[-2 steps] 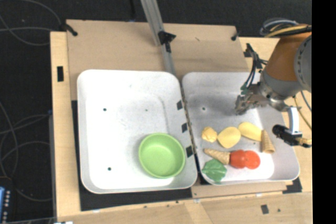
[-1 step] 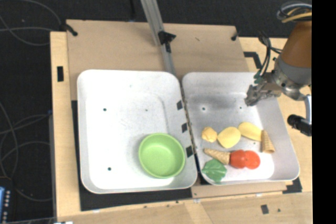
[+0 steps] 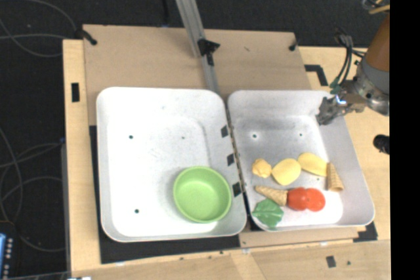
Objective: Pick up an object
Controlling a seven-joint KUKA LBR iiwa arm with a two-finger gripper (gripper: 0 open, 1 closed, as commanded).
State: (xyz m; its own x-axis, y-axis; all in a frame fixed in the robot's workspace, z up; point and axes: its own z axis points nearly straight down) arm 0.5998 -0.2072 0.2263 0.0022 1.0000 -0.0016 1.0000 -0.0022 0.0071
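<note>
Two shallow white bins sit side by side on the worktop (image 3: pixel 164 62), and the right bin (image 3: pixel 275 115) serves as the landmark here. The end effector (image 3: pixel 326 112) hangs over that bin's far right rim, at the end of the arm (image 3: pixel 374 75) coming in from the right — whether it is open or closed cannot be told at this size, and nothing is visibly caught in it.

The objects cluster in the near half of the right bin, well apart from the end effector. A red tomato-like piece (image 3: pixel 306 199) lies near the front wall, with a green leafy piece (image 3: pixel 268 212) at the front left corner. Just behind them is a tan cone (image 3: pixel 271 194). A pale yellow round piece (image 3: pixel 286 172) sits mid-bin, flanked by a smaller yellow piece (image 3: pixel 262 168) on its left and a yellow wedge (image 3: pixel 313 163) on its right — a second cone (image 3: pixel 335 177) lies beside the right wall.

Left of the right bin, the left bin (image 3: pixel 144 121) holds a green bowl (image 3: pixel 202 194) in its near right corner.
</note>
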